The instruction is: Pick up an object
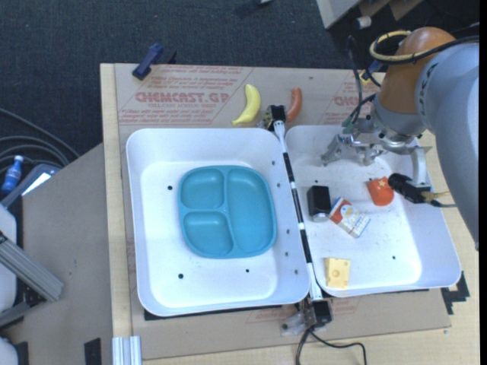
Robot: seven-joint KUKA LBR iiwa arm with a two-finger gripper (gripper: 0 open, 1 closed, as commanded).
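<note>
I find the gripper [358, 149] low over the right bin's [426, 268] far end, fingers spread, holding nothing.

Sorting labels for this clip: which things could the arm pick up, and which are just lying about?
For the job, in the right bin: black block, orange toy, small carton, cheese wedge, gripper.

Lying about: blue tray, banana, carrot, blue clip.
</note>
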